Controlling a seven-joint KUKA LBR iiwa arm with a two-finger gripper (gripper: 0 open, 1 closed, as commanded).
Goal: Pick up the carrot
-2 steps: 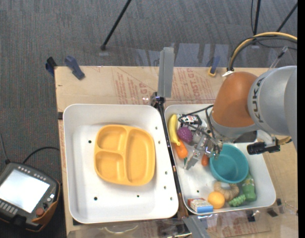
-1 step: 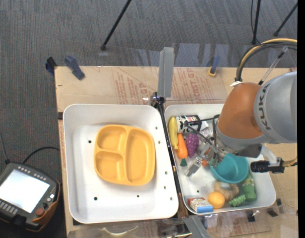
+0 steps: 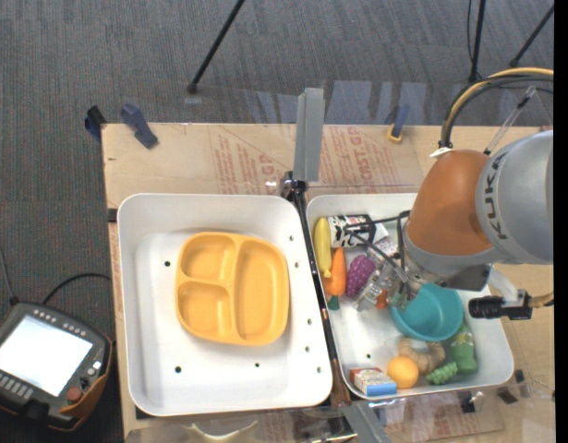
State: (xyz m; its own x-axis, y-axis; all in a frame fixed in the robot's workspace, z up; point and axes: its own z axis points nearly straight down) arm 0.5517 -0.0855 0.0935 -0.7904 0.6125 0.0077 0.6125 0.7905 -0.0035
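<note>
At the near edge of the right bin [image 3: 501, 369] lie a small box [image 3: 370, 381], an orange [image 3: 403, 372] and a green toy [image 3: 454, 361]. Just beyond them a teal bowl [image 3: 431, 313] sits under the arm [image 3: 482, 212]. The pincer [image 3: 387, 287] hangs low in the middle of this bin, beside purple grapes [image 3: 359, 273]; I cannot tell if it is open or closed. The carrot [image 3: 337, 273] lies along the bin's left wall, touching a banana [image 3: 321, 246], apart from the pincer. A black-and-white carton [image 3: 354, 230] lies at the far end. The left bin [image 3: 145, 340] holds a yellow plate [image 3: 233, 288]. Both bins rest on the desk [image 3: 200, 155].
</note>
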